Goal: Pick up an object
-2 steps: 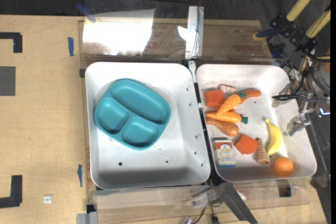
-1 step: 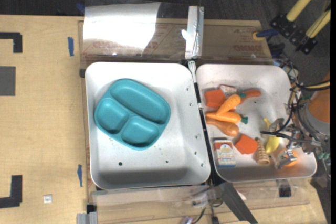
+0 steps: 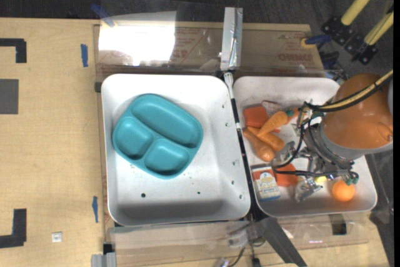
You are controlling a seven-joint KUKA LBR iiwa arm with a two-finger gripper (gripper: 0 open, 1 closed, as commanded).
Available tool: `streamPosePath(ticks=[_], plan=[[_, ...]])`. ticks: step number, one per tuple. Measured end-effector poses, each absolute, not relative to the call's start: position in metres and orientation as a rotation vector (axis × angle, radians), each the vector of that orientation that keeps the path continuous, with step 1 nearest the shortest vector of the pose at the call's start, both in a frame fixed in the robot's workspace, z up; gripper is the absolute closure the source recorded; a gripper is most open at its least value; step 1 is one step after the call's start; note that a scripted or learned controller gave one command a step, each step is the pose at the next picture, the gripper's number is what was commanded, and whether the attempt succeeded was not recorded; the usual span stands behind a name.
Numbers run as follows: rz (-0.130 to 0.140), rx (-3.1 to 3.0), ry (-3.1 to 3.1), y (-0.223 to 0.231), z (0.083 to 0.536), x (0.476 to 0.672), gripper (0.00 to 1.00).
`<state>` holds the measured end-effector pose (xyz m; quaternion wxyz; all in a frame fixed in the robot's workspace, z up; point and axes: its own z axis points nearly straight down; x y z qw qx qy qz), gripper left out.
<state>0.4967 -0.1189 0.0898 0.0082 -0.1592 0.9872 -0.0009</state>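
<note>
You see two bins side by side: the left bin (image 3: pixel 212 197) holds a divided tray (image 3: pixel 157 134), the right bin (image 3: pixel 275 85) a cluster of small items (image 3: pixel 267 134), the arm (image 3: pixel 359 122) above its right half.

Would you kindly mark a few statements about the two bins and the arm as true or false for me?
1. The teal tray lies in the left bin. True.
2. The tray has three compartments. True.
3. The arm reaches over the left bin. False: it is over the right bin.
4. A small orange ball sits near the right bin's front right corner. True.
5. The carrots lie on the tray. False: they lie in the right bin, beside the gripper.
6. The small carton is in the left bin. False: it is in the right bin, near its left wall.
</note>
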Motion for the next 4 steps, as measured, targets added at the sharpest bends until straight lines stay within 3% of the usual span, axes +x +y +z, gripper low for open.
streamPosePath(ticks=[1,4], plan=[[-0.014,-0.746,3.035,-0.109,0.09,0.505,0.0],[-0.014,-1.02,2.951,-0.098,0.09,0.497,0.0]])
